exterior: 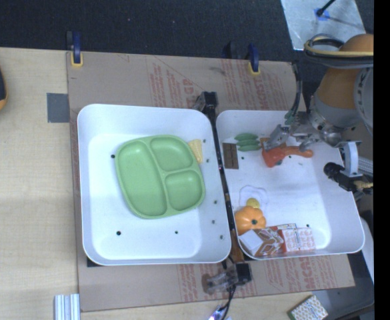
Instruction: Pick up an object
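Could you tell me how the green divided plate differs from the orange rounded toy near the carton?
The green divided plate lies flat in the left bin, while the orange rounded toy sits in the right bin. The plate is far larger and flat with three compartments; the toy is small and bulbous. The plate lies apart from other things; the toy rests against a printed carton. Both look like plastic play items.

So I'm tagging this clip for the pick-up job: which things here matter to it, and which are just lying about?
Job:
gripper, over the right bin
red-orange toy beneath it
green piece
orange toy
printed packet

Lying about:
left bin with green divided plate
yellow piece beside the plate
blue clamps
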Action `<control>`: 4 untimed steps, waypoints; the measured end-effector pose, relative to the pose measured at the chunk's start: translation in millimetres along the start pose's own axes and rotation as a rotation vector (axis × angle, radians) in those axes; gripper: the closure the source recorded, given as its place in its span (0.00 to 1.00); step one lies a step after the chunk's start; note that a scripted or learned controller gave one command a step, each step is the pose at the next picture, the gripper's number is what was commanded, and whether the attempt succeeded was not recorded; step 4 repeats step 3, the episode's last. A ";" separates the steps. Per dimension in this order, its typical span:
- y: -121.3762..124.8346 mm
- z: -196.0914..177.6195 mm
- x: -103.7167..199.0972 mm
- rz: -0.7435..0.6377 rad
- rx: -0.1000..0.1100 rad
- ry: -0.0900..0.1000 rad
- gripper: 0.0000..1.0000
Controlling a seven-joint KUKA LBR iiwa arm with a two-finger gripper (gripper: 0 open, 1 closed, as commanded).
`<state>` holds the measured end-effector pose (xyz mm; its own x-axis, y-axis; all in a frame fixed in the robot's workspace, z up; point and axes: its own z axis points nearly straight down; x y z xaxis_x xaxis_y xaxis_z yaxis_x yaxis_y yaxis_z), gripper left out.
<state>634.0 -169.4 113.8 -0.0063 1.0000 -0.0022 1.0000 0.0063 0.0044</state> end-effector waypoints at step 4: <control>-29.0 -80.9 92.6 0.001 0.006 0.003 1.00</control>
